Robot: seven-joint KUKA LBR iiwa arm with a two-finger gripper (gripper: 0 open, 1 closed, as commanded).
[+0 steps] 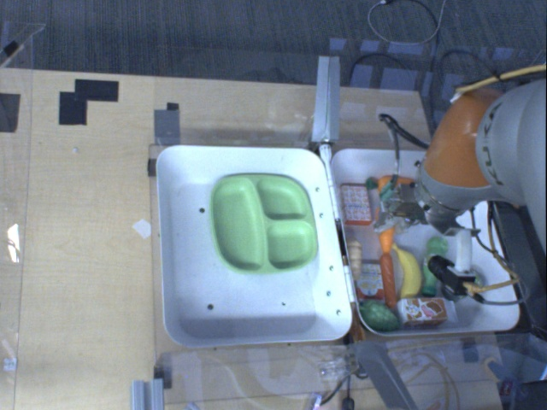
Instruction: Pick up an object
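The right bin holds a heap of toy food. A red-and-white packet lies at its left side, an orange carrot below it, and a yellow banana beside a reddish sausage. A green vegetable and a small printed carton sit at the front edge. My gripper reaches down into this bin from the right, low over the pile just above the carrot, with the grey and orange arm covering the back of the bin.
The left bin carries a green divided plate in its middle. A metal post stands behind the gap between the bins. Black cables trail over the right bin's right side.
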